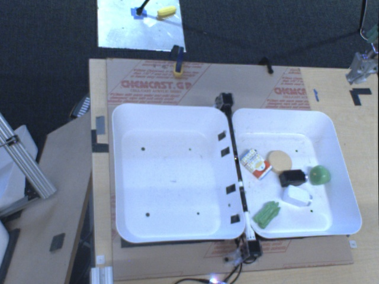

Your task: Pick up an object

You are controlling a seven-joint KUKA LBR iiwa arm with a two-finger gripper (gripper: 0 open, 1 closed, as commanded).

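Right bin [331, 129] — green ball [320, 174] beside black block [292, 177].

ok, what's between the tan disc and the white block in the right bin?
In the camera view, a black block lies between the tan disc and the white block.

"CHEMCAST" lettering in red on the protective sheet [155, 83] beneath the bins.

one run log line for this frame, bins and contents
left bin: bare floor | right bin: carton, tan disc, black block, green ball, white piece, green object
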